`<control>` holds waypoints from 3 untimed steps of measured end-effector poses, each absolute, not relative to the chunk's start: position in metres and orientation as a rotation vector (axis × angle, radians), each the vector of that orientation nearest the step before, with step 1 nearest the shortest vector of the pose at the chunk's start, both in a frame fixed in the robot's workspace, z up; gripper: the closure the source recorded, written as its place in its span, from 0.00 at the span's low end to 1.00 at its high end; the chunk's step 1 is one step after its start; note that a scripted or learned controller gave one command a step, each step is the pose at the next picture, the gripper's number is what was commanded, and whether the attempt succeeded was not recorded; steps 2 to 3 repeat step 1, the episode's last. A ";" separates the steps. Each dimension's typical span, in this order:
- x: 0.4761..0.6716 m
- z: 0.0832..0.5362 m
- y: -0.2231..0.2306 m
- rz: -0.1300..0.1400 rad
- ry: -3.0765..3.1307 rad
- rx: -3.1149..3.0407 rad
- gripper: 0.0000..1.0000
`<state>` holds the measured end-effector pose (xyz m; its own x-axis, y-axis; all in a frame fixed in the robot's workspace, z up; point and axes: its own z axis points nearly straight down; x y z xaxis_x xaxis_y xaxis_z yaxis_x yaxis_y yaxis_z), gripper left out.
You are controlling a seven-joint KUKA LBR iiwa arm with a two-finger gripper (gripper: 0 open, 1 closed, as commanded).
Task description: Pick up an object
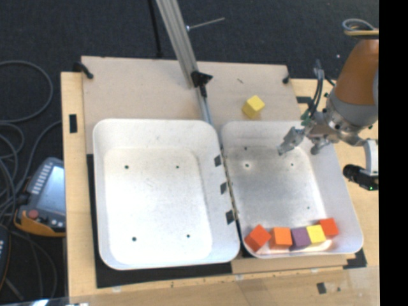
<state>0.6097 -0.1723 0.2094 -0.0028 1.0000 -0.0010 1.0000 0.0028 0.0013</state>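
The grey two-finger gripper [303,143] hangs over the top of the right white bin [331,177], fingers spread apart, holding nothing. Five small blocks [292,236], red, orange, purple, yellow, red, sit in a row along that bin's bottom edge. A yellow cube [253,106] lies on the bench above it.

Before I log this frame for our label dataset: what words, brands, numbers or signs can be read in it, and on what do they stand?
None can be read.
The handheld pendant left of the bench has a screen and buttons, but any marking is too small and blurred to read.
The blocks in the right bin and the yellow block on the bench show plain faces.
The gripper and arm show no legible marking.
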 end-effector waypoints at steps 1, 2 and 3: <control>0.554 0.255 -0.116 0.005 2.228 2.213 0.00; 0.554 0.255 -0.116 0.005 2.228 2.213 0.00; 0.554 0.255 -0.116 0.005 2.228 2.213 0.00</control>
